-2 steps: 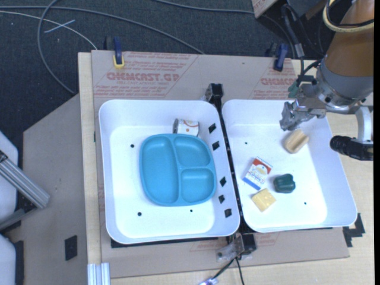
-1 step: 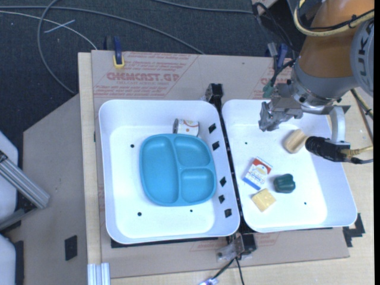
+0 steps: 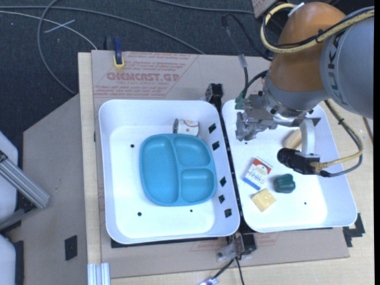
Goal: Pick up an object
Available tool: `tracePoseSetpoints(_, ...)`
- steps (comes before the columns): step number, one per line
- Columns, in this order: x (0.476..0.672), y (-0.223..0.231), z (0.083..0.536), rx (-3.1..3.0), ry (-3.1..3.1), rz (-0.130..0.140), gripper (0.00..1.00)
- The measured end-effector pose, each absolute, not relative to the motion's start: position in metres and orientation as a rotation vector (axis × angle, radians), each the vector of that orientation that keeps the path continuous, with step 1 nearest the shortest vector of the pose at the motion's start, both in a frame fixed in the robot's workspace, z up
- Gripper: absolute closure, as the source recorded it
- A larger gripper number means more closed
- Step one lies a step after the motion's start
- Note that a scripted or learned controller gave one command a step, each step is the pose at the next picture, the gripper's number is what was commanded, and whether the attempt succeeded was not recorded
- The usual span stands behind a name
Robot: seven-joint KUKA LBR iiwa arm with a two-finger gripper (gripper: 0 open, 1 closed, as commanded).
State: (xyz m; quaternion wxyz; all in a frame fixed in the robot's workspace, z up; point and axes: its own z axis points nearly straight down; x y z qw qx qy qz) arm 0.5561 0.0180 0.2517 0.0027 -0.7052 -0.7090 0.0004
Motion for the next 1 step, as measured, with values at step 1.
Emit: tracePoseSetpoints(1, 0.55, 0.0752, 0.254, -2.212, -2.225, -0.002, 1.0)
